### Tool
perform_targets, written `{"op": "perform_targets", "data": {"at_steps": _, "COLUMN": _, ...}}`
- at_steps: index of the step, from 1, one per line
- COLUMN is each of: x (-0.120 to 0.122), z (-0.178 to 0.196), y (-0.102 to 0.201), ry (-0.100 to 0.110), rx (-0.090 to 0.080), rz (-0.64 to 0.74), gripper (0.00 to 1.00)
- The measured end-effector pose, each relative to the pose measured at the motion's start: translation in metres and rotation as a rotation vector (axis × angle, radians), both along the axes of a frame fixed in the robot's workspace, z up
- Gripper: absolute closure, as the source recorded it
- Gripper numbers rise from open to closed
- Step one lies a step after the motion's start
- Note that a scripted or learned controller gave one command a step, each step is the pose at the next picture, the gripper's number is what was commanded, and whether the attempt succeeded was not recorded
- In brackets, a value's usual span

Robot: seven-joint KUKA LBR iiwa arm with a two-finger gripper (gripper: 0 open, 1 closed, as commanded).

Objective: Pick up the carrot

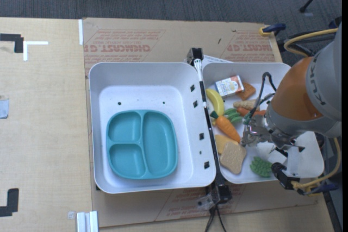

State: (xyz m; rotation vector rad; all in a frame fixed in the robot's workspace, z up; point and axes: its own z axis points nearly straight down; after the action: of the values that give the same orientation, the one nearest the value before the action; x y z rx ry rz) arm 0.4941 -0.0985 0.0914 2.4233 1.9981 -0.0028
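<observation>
The carrot [228, 128] is orange with a green stub at its upper left end. It lies slantwise in the right bin [213, 69], near that bin's left wall. My gripper [249, 136] hangs low over the right bin, just right of the carrot's lower tip and above the bread slice [234, 158]. The grey arm with its orange band [296, 96] hides the bin's right half. Nothing shows between the gripper and the carrot.
Around the carrot lie a banana [215, 100], a green pea pod [232, 114], a cheese wedge [222, 142], a green leafy piece [261, 167] and a small white carton [229, 86]. The left bin [98, 117] holds a teal divided plate [142, 144].
</observation>
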Motion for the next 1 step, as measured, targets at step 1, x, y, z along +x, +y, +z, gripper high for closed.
{"op": "perform_targets", "data": {"at_steps": 1, "x": -0.0156, "z": 0.0994, "y": 0.0713, "ry": 0.002, "rx": 0.001, "rz": -0.172, "gripper": 1.0}}
